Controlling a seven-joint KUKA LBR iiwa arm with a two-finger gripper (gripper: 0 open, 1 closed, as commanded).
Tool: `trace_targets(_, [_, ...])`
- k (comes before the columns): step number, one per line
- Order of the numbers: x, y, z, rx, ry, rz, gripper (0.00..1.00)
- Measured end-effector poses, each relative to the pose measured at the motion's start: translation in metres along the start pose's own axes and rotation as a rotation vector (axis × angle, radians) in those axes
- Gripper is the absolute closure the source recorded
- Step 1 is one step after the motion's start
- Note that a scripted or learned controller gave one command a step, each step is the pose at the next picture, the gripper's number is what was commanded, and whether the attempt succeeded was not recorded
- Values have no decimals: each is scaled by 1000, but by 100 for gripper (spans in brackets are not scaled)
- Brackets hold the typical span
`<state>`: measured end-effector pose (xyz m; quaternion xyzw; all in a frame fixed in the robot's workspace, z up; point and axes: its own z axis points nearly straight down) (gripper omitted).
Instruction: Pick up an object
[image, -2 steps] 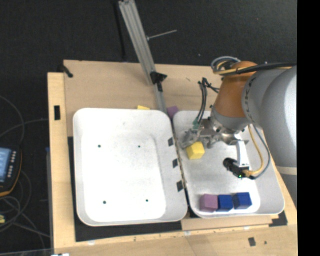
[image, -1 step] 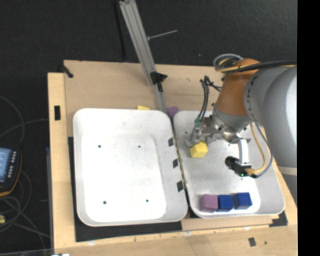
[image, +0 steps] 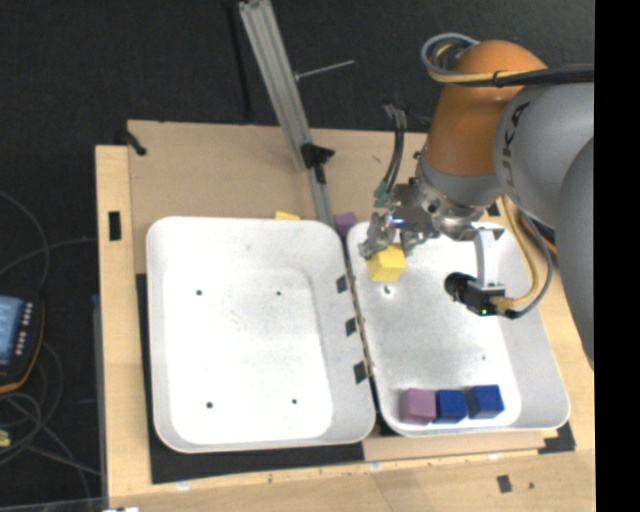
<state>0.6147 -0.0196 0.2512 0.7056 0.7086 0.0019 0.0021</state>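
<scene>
Yellow, small and boxy, the cube (image: 387, 265) sits clamped in the hand (image: 385, 243) above the right bin (image: 520, 340).

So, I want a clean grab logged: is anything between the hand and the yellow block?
Nothing visible. The hand sits directly over the yellow block in the right bin, the block right under its fingers; the purple and blue blocks lie apart, at the bin's near edge.
</scene>
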Motion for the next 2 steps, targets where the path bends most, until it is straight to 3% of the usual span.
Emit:
trace_targets(1, [2,-23,-51,-1,0,0,100])
trace_targets(2, [77,-11,-76,2,3,-6,100])
